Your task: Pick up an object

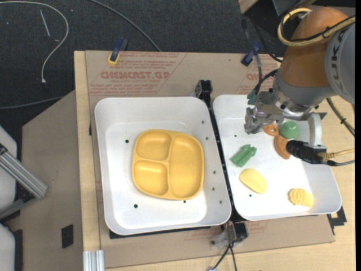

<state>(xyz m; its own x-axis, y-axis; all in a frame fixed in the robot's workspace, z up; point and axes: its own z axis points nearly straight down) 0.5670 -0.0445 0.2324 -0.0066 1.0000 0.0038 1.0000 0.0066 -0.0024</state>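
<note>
Two shallow white bins on bench; left bin (107, 151) carries yellow divided plastic plate (168, 164). Right bin (225, 117) carries green ridged plastic piece (243, 154), pale yellow oval toy (253, 180), yellow knobbly corn-like toy (300, 197), orange piece (281, 146), green round toy (289, 130).

Gripper (256, 119) hangs over right bin's far end, near orange piece; jaw state: cannot tell.

Judgement: toys light, stiff, smooth; green ridged piece best pinched across narrow width. Wrist hides part of orange and green round items.

Two white bins (113, 123). Yellow sectioned plate (168, 164) in the left bin. In the right bin (333, 199): dark green ridged piece (243, 154), pale yellow oval piece (253, 180), bumpy golden-yellow piece (300, 197), bright green ball (289, 130), orange piece (281, 147). Tan cardboard (146, 72) printed with red lettering; blue clamps (117, 49). Dark grey speckled floor (169, 10).
</note>
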